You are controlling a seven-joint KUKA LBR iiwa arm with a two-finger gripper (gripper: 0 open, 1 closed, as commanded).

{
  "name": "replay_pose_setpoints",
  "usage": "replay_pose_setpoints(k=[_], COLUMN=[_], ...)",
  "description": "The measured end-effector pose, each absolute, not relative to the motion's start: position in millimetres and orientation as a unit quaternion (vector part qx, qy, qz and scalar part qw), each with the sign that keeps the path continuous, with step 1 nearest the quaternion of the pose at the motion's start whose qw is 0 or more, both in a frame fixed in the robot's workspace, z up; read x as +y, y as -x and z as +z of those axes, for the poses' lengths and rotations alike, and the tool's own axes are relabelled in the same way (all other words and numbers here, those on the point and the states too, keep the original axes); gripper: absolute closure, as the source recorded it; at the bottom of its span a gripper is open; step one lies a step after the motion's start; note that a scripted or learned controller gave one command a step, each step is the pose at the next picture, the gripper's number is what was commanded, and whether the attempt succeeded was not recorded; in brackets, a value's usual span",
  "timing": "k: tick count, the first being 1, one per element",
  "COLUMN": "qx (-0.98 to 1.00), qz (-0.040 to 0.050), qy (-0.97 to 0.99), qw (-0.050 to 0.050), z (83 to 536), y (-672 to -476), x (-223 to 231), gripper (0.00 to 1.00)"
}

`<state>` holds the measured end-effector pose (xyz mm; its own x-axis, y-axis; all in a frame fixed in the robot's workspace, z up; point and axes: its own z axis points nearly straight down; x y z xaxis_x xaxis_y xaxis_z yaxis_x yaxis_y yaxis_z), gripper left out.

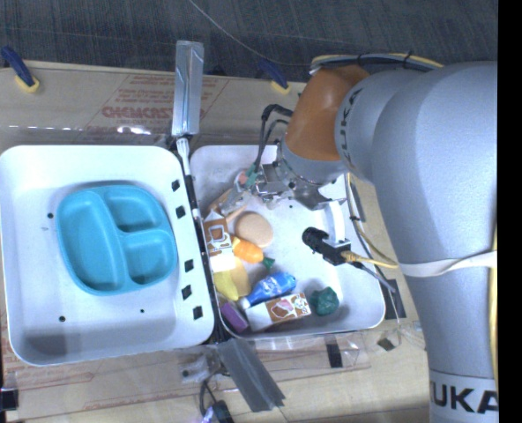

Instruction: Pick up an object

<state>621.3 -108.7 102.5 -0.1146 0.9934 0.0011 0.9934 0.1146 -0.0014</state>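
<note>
Fingers state can't be told; gripper [259, 183] sits low in right bin [367, 311], upper left corner. Beige round object [256, 228] just below gripper, orange piece [249, 252] and blue bottle [272, 287] lower still.

Surface [85, 91] brown, board-like, red print near far edge. Two shallow white bins sit on it side by side, touching: left bin [23, 263], right bin [367, 311]. Blue clamps on far edge: one at left corner [18, 67], one near middle [272, 73].
</note>
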Motion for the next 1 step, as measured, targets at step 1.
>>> replay_pose_setpoints(k=[1], qx=[-0.775], qz=[-0.0038], qy=[0.632], qw=[-0.003], z=[97.8], y=[-603.9], x=[-152.4], gripper=[0.00])
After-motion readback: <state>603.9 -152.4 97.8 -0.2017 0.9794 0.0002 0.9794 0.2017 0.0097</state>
